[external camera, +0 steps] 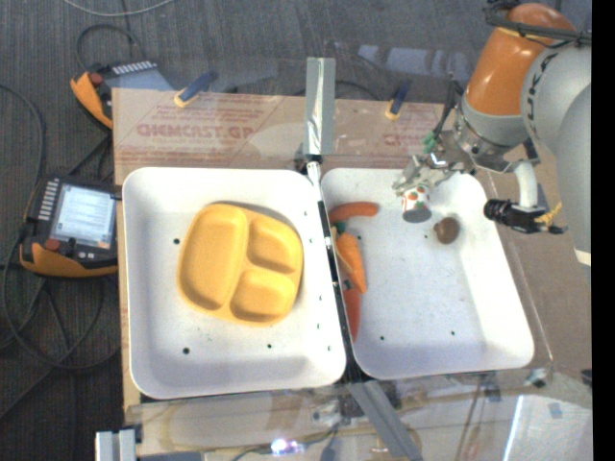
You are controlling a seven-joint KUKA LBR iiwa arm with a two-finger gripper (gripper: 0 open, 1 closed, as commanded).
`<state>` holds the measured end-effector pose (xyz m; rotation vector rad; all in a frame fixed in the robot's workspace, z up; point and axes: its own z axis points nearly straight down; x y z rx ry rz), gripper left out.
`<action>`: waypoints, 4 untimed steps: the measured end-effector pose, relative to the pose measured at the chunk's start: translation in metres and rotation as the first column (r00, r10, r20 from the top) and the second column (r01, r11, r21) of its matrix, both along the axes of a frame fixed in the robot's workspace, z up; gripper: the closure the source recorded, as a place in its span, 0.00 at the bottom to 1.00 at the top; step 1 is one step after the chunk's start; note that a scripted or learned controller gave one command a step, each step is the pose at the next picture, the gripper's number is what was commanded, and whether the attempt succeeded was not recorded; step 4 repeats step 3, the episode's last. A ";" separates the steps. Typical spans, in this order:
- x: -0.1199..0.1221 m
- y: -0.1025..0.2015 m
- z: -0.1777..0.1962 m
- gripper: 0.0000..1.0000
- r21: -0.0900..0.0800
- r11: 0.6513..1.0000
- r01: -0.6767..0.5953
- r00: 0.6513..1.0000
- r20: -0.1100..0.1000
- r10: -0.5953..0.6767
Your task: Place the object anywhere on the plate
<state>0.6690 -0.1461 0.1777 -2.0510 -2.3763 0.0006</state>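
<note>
gripper (415, 188) seen over right bin (480, 344), finger state cannot be told | brown lump (446, 230) lying just right-below it | plate (242, 262) in left bin (154, 353)

Red print on the cardboard sheet (231, 128) behind the left bin (144, 286): reads roughly "CHEMCAST GP", faint. More red lettering toward the sheet's right end, illegible. Handheld pendant screen (85, 213) left of that bin: lit, text too small.

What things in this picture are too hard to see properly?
- Gripper, camera view: too small and cluttered to tell whether it holds anything.
- Small brown object, right bin: too small to identify.
- Orange items along the bin's left wall: they overlap, so their count is unclear.
- Handheld screen: its text is too small.
</note>
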 end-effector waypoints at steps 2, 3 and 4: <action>-0.025 0.171 0.004 1.00 0.001 0.972 -0.236 0.972 -0.001 0.236; -0.025 0.170 0.004 0.00 0.001 0.972 -0.235 0.972 -0.002 0.235; -0.025 0.170 0.004 0.00 0.001 0.972 -0.235 0.972 -0.002 0.235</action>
